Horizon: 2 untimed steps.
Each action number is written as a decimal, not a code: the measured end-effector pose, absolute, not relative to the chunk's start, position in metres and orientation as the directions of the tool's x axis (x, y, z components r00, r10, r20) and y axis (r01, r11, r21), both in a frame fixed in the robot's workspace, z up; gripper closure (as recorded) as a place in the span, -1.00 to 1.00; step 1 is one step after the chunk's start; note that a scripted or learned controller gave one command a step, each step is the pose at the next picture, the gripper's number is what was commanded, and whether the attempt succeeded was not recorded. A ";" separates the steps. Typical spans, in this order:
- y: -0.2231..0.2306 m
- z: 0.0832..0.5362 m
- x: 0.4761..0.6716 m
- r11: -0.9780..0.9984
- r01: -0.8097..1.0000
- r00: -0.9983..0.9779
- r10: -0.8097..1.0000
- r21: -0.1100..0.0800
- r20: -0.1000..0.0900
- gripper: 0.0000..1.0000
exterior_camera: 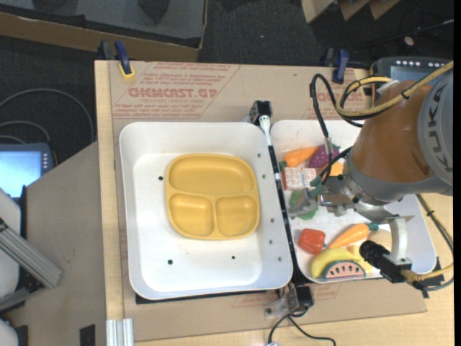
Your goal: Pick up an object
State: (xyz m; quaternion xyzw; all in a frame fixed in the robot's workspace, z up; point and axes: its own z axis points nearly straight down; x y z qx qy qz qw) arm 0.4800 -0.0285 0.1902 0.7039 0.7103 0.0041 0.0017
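Toys crowd the right bin (425, 245), and the grey arm with its orange band reaches in over them from the right. The gripper (311, 194) sits low in the left half of that bin, right above a green item (302, 207) and just below a red-and-white packet (294, 177). Its tip is buried in clutter and partly hidden by the wrist, so I cannot tell whether it is spread or closed, nor whether anything is held.

At the back of this bin an orange piece (300, 155) lies beside a purple bunch of grapes (321, 157). Toward the front, a red toy (311, 241) rests near the bin's left wall, with a carrot (351, 233) to its right. In front of these, a yellow banana (336, 255) touches a watermelon slice (343, 270) at the front rim.

The left bin (137, 193) holds a yellow divided plate (212, 196), lying flat near its middle, well apart from the gripper.

Both bins stand side by side on a brown board (187, 92), which carries red print along its far edge
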 end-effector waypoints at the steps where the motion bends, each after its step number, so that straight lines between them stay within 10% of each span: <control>1: -0.087 0.185 0.555 -0.002 1.000 0.002 1.000 0.006 -0.004 -1.00; 2: -0.151 0.081 0.581 -0.005 1.000 0.005 1.000 -0.001 -0.002 -1.00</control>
